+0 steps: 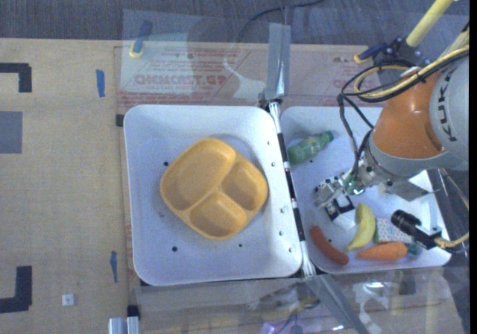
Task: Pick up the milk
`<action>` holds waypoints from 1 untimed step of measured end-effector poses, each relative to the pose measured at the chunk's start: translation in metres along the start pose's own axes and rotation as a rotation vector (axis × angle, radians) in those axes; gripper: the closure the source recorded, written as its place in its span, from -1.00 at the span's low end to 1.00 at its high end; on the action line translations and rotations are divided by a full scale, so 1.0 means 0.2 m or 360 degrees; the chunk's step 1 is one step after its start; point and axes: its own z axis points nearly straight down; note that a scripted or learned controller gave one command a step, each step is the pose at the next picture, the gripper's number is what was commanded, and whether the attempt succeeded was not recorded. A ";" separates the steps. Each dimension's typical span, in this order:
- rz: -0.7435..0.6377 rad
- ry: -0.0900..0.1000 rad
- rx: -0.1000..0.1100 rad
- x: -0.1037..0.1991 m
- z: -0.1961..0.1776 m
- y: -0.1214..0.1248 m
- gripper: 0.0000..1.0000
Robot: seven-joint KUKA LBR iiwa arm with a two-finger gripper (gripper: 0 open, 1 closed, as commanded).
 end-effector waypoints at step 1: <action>0.0012 -0.0003 -0.0006 -0.02 -0.05 -0.01 1.00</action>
